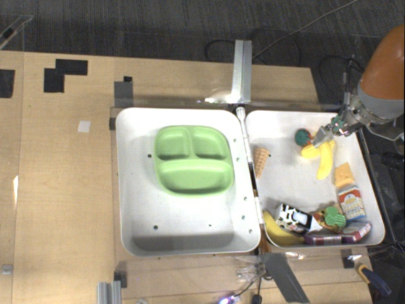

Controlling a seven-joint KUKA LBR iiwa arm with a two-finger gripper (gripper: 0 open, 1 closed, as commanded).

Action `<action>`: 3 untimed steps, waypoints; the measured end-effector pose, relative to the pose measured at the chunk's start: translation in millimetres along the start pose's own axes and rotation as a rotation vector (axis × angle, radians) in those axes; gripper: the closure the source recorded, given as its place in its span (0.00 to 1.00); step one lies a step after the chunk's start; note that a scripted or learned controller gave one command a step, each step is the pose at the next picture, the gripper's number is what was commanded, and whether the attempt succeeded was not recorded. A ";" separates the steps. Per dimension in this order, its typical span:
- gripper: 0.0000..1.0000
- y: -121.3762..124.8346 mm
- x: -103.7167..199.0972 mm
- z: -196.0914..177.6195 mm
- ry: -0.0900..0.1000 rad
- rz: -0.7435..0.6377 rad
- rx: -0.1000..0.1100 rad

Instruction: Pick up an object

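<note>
Over the tabletop, from the fixed slanted camera: shows two white bins side by side, the left bin holding a green divided plate, the right bin crowded with small things. Finds the end effector low at the far right of the right bin, right at the upper end of a yellow banana-shaped toy and just beside a dark green ball. Cannot tell whether released or clenched, nor whether touching the toy; too small and blurred at the tip. Takes the yellow toy as the likeliest thing to pick, lying lengthways toward the near side, with an orange block just beside its lower end. Judges several risks from here. Closing on the very end of a long curved toy probably means a swing or a slip on the lift. Coming down slightly toward the ball risks nudging it into a roll, or pinching both and dropping one. Working so near the bin's right wall risks a scrape on the rim. Leaves well apart the cone by the dividing wall and the heap along the near edge: a black-and-white toy, a second yellow piece, a small labelled bottle. Sees little danger there, barring a drop into the heap.
</note>
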State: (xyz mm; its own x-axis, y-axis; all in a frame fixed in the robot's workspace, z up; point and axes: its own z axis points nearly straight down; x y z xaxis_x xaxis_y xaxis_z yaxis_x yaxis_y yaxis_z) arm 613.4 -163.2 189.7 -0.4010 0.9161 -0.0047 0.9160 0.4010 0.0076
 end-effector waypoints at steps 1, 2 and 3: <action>1.00 78.3 35.4 -21.8 0.001 0.008 -0.001; 1.00 66.0 6.7 -91.8 0.000 -0.110 -0.001; 1.00 83.8 48.4 -27.7 0.001 -0.396 -0.001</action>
State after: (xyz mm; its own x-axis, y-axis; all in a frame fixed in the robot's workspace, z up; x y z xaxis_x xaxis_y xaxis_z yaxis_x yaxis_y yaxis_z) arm 670.5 -85.2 217.8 -0.7236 0.6901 -0.0060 0.6901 0.7237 0.0062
